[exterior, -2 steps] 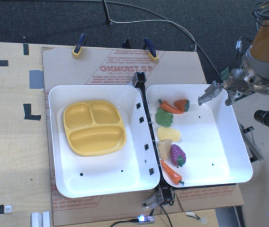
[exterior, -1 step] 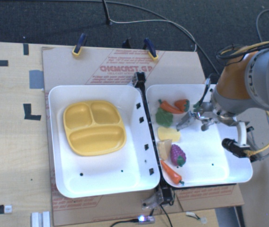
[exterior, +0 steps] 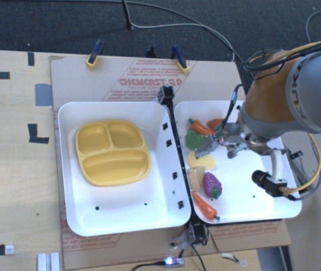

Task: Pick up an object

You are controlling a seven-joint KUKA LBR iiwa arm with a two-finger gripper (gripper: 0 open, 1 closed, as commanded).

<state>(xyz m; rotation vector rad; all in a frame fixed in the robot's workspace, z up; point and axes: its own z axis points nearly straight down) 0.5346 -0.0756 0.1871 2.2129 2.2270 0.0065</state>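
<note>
From the camera above the surface, two white bins sat side by side on a cardboard sheet. The left bin [exterior: 70, 208] carried a yellow divided plate [exterior: 112, 152] toward its far left part.

The right bin [exterior: 262, 208] held toy food bunched along its left wall: a green vegetable [exterior: 194, 139] near the far left corner, an orange carrot [exterior: 201, 128] touching it on the far side, a pale yellow piece [exterior: 201, 162] just nearer, a purple grape bunch [exterior: 212, 184] nearer again, and a second carrot [exterior: 204, 205] at the near left corner.

The grey arm with its orange band [exterior: 268, 97] reached in from the right over the far part of this bin. Its pincer [exterior: 210, 145] hung low just beside the green vegetable, above the pale yellow piece. Whether the pincer was spread or pressed together could not be told; nothing was clearly seen pinched in it.
</note>
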